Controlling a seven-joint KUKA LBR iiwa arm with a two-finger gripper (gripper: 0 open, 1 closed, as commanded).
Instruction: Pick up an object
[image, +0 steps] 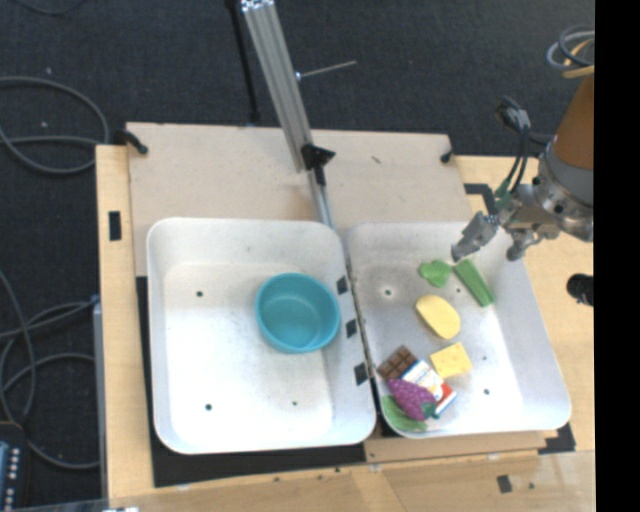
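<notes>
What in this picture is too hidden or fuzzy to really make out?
- Pincer, camera view: blurred and small, so open or shut is unclear.
- Arm: cut off by the right side of the picture.
- Pile at the right bin's front: items overlap; the purple thing covers what lies beneath.
- Green piece: too small to identify.
- Blue bowl in the left bin: its underside is hidden.

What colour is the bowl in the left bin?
The bowl is teal blue, seen plainly in the camera view.
</notes>
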